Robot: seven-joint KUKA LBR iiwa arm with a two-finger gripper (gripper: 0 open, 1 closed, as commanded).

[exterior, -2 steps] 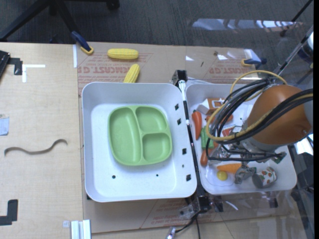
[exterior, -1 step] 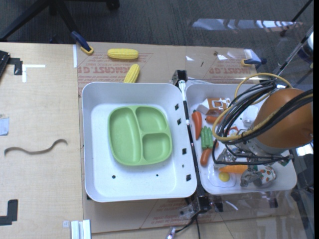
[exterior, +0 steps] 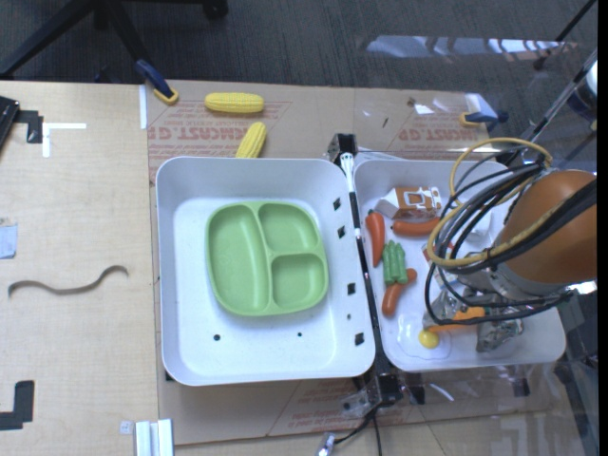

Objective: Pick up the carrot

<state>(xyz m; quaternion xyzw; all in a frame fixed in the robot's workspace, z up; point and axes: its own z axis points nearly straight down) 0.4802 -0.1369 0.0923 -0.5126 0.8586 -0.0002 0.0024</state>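
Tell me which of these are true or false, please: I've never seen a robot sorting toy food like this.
1. The green plate lies in the left bin. True.
2. The plate has food in it. False: its compartments are bare.
3. Two corn cobs lie outside the bins. True.
4. The arm reaches over the left bin. False: it is over the right bin.
5. An orange carrot lies in the right bin. True.

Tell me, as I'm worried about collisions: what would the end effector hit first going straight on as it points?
The end effector points down into the right bin. Likely first: the orange piece under it, else the bin floor; depth is unclear.
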